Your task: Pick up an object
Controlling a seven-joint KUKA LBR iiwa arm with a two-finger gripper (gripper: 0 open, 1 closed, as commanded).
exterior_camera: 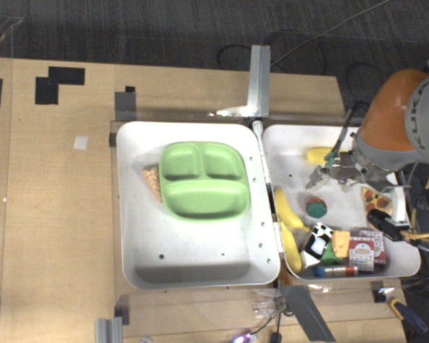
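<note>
- The desk [50,213] carries two white bins; the left bin [139,256] holds a green divided tray [202,179], and something tan and grainy [152,183] looks out from under the tray at its 9 o'clock edge.
- The right bin [407,263] holds the loose things: a banana [289,227] along its left wall with its long axis near 12 to 6 o'clock, a small round green and red object [316,207], a black and white object [316,240], a red printed box [367,250], and a yellow piece [318,154] near the far wall.
- The gripper [339,168] hangs over the upper middle of the right bin, under the orange band of the arm [397,123].
- From this height I cannot tell how far apart the fingers stand, and I see nothing between them.
- I judge the round green and red object the nearest candidate: it lies at about 7 o'clock from the gripper, near but apart, and being round it needs no special turn of the wrist.
</note>
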